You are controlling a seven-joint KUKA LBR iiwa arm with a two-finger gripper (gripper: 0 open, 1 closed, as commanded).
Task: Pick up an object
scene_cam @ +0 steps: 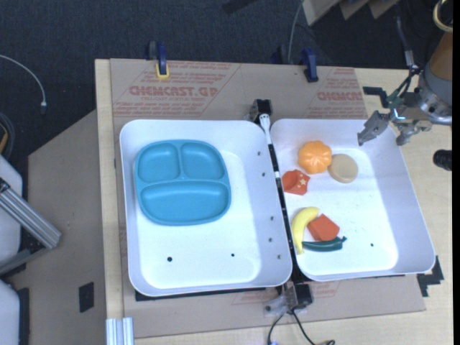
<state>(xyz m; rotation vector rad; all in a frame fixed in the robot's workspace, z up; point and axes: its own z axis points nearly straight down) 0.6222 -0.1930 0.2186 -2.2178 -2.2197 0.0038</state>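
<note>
Grey metal forms the two-finger gripper, which hangs at the upper right of the frame over the far right corner of the right-hand shallow white bin. Its fingers stand apart, and nothing sits between them. Nearest to it in that bin, left and slightly lower, lies a pale beige round disc, touching a round orange fruit on its left. Just below and left of the orange fruit rests a small red pepper-shaped piece. Lower in the bin, near its left wall, a curved yellow banana lies against an orange-red block, and a dark green slender pod sits along the block's lower edge. All these items are well apart from the gripper. The left-hand shallow white bin carries a blue three-compartment plastic plate in its upper half.
</note>
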